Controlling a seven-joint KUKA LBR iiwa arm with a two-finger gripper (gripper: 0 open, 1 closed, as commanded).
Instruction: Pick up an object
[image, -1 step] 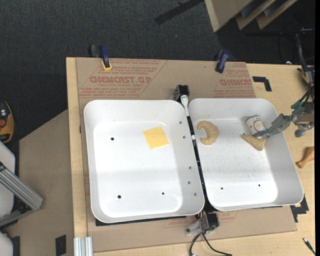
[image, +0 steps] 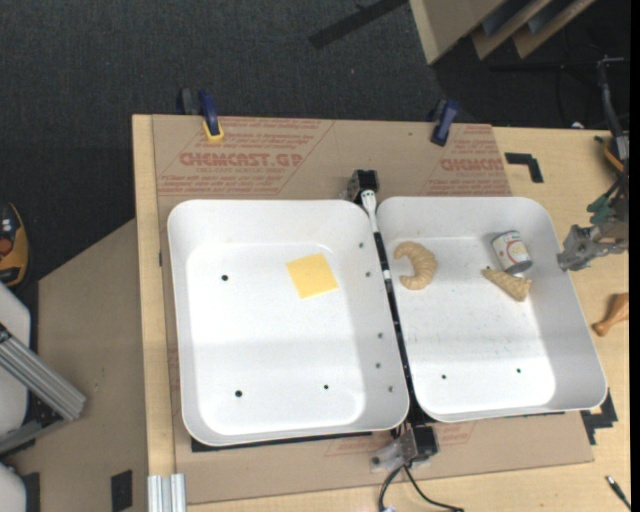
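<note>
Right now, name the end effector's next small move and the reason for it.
Probably ease left over the right bin toward the small can. The end effector sits at that bin's right edge, just outside, and the can with the tan piece beside it lies nearest.

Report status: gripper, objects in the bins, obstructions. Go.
Gripper at right bin's right rim, nothing visibly held. Croissant, can, scrap there; yellow square in left bin. Nothing obstructing.

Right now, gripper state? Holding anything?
Gripper: at the right edge beside the right bin, fingers too small and blurred to read; open or closed cannot be told. Nothing seen between them.
</note>
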